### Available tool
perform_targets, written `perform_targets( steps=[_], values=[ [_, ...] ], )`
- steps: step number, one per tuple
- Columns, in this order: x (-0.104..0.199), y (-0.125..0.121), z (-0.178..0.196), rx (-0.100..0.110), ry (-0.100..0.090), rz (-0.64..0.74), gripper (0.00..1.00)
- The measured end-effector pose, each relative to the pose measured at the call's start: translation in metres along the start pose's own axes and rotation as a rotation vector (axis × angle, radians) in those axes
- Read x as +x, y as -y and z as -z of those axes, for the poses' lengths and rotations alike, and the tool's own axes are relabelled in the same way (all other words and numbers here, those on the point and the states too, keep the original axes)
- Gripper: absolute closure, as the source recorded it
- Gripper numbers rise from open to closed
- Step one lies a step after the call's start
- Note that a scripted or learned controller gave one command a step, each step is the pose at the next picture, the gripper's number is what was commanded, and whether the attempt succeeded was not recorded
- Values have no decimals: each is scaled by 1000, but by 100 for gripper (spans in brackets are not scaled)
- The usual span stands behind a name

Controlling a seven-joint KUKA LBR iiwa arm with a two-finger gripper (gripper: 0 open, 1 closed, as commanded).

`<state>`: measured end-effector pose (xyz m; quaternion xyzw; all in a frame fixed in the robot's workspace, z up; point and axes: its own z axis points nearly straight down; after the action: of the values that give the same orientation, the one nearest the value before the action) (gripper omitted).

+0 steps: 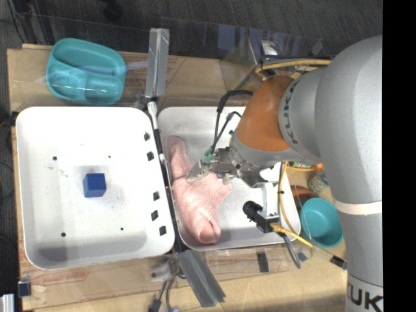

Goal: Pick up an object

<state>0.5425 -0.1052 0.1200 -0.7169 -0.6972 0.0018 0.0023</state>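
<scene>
A pink sock-like cloth [195, 194] lies along the left side of the right bin [195, 119]. My gripper [211, 168] hangs low over the cloth's upper middle, right at its surface. The wrist and its metal parts cover the tips, so the view does not tell whether cloth lies between them. A small blue cube [95, 184] sits alone in the middle of the left bin [39, 129], well away from the gripper.
A turquoise plastic container [86, 71] rests on the bench behind the left bin. A teal bowl [320, 221] and some orange and brown items sit under the arm at the right bin's right side. A black divider with clips runs between the bins.
</scene>
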Motion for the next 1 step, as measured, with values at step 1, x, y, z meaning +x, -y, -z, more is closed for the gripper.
perform_targets(
  steps=[1],
  values=[
    [-89, -37, -28, -3, 0, -4, 0]
  ],
)
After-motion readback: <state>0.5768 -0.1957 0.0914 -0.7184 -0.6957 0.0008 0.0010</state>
